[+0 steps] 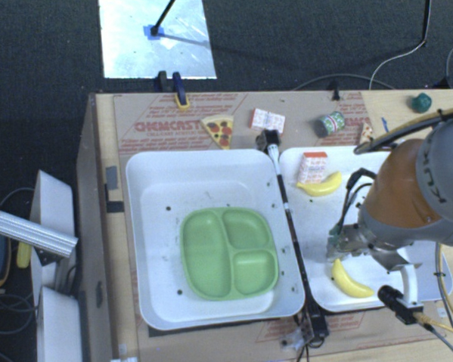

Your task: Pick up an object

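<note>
A yellow banana lies at the front of the right bin. My gripper hangs just above the banana's upper end, under the arm's orange band. A second banana lies near the back of that bin, next to a small white and orange carton. Nothing shows between the gripper's fingers.
The left bin holds a green divided plate. On the bench behind the bins lie a pizza slice toy, a small white packet and a green can. Cables run along the divider between the bins.
</note>
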`<action>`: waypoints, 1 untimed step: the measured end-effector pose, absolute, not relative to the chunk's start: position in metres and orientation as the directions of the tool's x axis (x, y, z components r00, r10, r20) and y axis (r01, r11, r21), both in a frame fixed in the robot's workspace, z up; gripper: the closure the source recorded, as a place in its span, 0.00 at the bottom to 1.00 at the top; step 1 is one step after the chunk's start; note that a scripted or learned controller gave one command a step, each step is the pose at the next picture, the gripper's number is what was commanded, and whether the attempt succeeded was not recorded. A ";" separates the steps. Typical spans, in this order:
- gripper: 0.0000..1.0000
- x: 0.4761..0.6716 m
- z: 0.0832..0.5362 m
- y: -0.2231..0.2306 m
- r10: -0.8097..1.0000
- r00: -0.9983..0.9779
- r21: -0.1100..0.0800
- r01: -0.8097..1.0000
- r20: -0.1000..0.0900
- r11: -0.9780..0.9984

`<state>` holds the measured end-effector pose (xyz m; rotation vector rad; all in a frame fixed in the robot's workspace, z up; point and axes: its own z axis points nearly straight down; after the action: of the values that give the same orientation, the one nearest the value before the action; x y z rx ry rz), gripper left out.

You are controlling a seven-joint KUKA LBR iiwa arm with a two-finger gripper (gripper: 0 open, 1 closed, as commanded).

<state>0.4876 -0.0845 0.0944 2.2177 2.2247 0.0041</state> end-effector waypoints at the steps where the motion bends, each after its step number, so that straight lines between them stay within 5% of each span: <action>1: 1.00 0.505 0.152 -0.183 1.000 -0.001 0.003 1.000 -0.003 0.001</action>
<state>0.5055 -0.1831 0.1524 2.2180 2.2191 0.0007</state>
